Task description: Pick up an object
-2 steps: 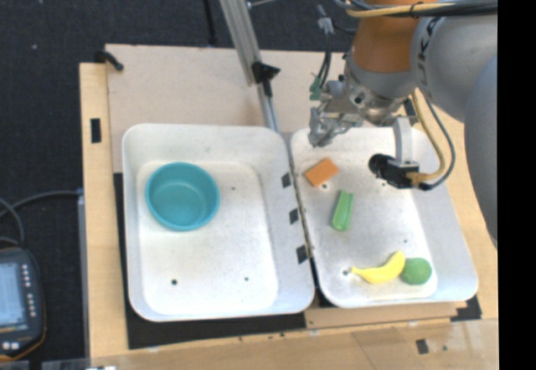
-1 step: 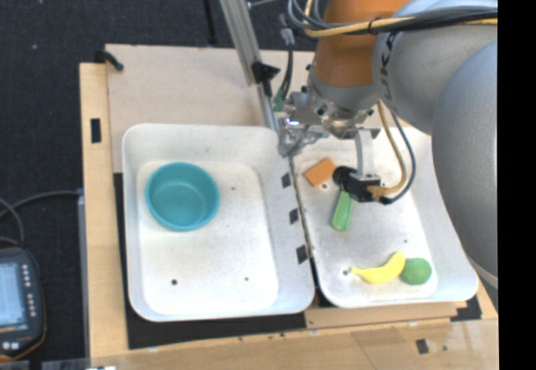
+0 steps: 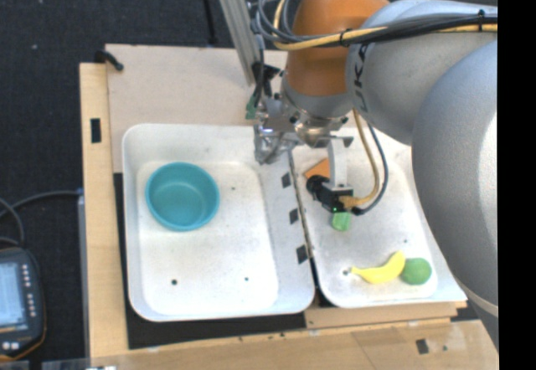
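The arm comes in from the right and its gripper [image 3: 289,138] hangs over the far end of the ridge where the two bins meet, wrist casing and cables crowding round it — whether it is released or clenched I cannot tell from here, and nothing is seen held in it. The likeliest targets lie in the right bin [image 3: 381,297], all on the near side of the jaws and off to their right. Closest is a small green block [image 3: 340,221], just beside a black fitting on the cable. Further toward the near edge lies a yellow banana [image 3: 378,271], its long axis running roughly left to right with a slight upward curl at the right end, and touching that end is a green ball [image 3: 416,270]. An orange piece [image 3: 318,168] shows just under the wrist, partly hidden. To the left of the jaws and nearer, in the left bin [image 3: 209,297], sits a teal bowl [image 3: 182,195], upright and well apart from everything else. Count: two bins, one bowl, one banana, one ball, one green block, one orange piece — one arm only.
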